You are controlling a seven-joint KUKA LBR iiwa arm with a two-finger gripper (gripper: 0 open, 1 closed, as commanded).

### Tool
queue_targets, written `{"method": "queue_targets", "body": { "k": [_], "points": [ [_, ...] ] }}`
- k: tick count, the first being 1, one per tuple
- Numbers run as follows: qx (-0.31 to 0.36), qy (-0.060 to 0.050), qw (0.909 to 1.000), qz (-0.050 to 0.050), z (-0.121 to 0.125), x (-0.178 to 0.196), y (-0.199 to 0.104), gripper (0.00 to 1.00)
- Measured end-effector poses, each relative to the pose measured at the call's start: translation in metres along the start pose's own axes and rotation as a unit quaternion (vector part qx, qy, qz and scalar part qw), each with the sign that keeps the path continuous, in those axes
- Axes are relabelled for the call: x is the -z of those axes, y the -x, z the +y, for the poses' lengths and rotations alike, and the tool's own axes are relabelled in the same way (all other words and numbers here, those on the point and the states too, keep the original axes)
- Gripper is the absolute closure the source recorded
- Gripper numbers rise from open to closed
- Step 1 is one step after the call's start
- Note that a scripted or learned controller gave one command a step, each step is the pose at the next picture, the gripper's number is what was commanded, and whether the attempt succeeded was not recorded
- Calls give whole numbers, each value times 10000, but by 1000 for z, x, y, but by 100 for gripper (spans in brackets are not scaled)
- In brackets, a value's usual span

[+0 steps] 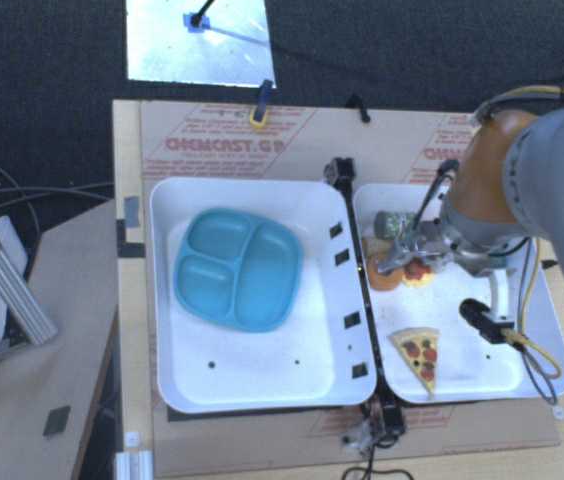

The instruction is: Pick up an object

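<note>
The right bin point(537, 368) holds several small toys. A pizza slice point(417, 351) lies near its front. A green and silver can point(392, 224) lies at the back left corner. An orange ring-shaped piece point(381, 276) and a red and yellow piece point(419, 271) sit close together by the left wall. My gripper point(400, 256) hangs low over these two pieces, just in front of the can. Whether it touches any of them is hidden by the wrist.
The left bin point(192, 368) holds a blue divided plate point(237, 268). A black divider with clips point(352, 268) runs between the bins. A black fitting with a yellow cable point(487, 323) hangs from the arm over the right bin's middle.
</note>
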State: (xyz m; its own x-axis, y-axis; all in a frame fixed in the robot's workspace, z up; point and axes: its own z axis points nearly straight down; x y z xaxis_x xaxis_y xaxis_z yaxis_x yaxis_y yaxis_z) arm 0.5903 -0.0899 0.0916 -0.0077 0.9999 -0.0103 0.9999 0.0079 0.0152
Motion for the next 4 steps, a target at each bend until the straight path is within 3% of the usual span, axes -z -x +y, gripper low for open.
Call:
{"method": "queue_targets", "body": {
  "k": [1, 2, 3, 4],
  "points": [
    [-68, 55, 10000, 14, -49, 1, 2, 0],
    [-7, -24, 10000, 47, -101, 102, -102, 0],
    [-11, -47, 10000, 53, -100, 106, -101, 100],
    [9, -63, 10000, 61, -96, 126, -150, 100]
  ]
}}
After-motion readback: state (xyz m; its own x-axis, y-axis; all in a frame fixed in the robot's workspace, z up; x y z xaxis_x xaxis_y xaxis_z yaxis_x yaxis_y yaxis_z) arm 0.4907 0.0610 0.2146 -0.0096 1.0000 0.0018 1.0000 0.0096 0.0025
